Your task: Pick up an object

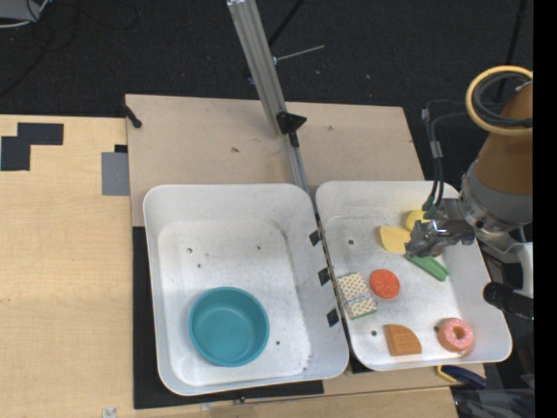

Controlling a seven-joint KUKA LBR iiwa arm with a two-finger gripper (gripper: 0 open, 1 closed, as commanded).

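Observation:
My gripper (424,240) hangs low over the right bin (348,200), near its right side. It sits just over a green stick-shaped piece (429,266) and beside a yellow piece (393,239). A red round piece (385,284) lies left of the green one. Toward the front edge lie a checkered block (356,294), an orange-brown wedge (402,340) and a pink donut (454,334). Nothing shows between the gripper's tips.
The left bin (174,207) holds a teal bowl (229,326) at its front. A slanted metal bar (261,59) rises behind the bins. The arm's orange band (509,138) stands over the right bin's right rim.

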